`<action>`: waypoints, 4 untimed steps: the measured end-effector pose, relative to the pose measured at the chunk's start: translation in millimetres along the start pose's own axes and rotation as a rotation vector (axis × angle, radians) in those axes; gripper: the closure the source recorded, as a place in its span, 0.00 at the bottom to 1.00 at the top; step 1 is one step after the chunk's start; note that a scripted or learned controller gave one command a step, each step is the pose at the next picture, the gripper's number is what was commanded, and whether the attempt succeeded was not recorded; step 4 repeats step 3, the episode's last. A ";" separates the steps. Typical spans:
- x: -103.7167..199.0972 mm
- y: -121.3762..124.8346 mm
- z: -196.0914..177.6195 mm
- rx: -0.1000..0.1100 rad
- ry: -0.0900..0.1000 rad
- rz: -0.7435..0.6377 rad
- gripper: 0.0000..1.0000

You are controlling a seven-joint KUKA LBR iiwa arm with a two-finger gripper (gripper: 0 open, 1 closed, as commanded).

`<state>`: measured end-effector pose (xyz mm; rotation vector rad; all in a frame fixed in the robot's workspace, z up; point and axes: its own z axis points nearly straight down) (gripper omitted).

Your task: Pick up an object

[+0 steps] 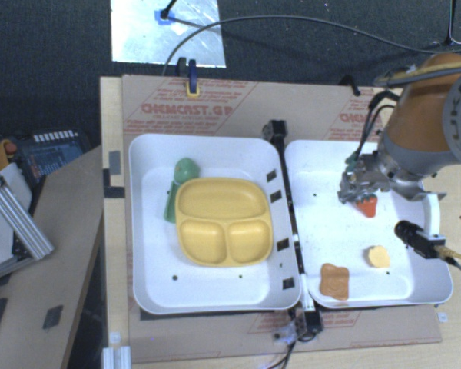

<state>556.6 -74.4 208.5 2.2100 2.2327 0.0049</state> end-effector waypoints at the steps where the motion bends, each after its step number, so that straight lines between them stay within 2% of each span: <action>1: 56.5 9.3 3.3 0.000 0.000 0.000 1.00; 3: 159.2 42.7 8.2 0.000 0.001 0.000 1.00; 4: 159.2 42.7 8.2 0.000 0.001 0.000 1.00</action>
